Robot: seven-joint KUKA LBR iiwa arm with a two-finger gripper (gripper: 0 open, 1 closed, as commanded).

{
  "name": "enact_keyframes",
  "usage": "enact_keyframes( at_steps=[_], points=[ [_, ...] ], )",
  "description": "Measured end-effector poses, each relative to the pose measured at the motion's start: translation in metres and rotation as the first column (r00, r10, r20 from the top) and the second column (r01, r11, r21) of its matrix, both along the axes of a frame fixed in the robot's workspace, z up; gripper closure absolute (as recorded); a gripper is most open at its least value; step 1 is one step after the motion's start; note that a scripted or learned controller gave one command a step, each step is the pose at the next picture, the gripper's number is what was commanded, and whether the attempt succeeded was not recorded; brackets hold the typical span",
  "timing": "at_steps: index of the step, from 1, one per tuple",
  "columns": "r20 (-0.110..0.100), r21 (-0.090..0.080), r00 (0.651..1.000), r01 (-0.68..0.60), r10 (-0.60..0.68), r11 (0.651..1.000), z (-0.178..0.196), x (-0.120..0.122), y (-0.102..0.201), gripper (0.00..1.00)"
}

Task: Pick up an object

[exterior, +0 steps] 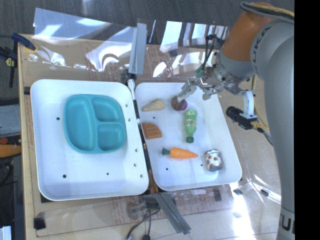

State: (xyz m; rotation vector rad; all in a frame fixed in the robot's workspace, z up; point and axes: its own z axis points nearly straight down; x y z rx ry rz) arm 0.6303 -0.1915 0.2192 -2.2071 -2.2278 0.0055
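The right bin (227, 134) holds several small objects. A dark purple round object (178, 104) lies near the bin's back. My gripper (187, 91) is low over the back of this bin, its tip right beside the purple object on that object's upper right. A tan wedge (153, 105) lies to the left of the purple object. Just in front of it lies a green bottle-shaped toy (190, 124). A brown slice (151, 130), an orange carrot (180, 153) and a white spotted object (213, 160) lie nearer the front.
The left bin (45, 159) holds a teal divided plate (96, 122). A ridge between the bins (140, 134) separates them. The grey arm with its orange band (250, 29) comes in from the upper right. Shiny foil lies behind both bins.
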Motion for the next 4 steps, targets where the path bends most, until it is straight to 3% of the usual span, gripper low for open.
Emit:
enact_keyframes(
  at_steps=[1, 2, 3, 4],
  points=[
    [-0.001, 0.000, 0.996, -0.092, 0.092, 0.996, -0.128, -0.042, -0.005, 0.00],
    [0.002, 0.004, 0.938, -0.346, 0.346, 0.938, -0.123, -0.149, -0.020, 0.00],
    [0.003, 0.000, 0.993, 0.119, -0.119, 0.993, -0.129, -0.153, -0.020, 0.00],
    [-0.001, 0.001, 0.997, 0.073, -0.073, 0.997, -0.130, -0.154, 0.019, 0.00]
  ],
)
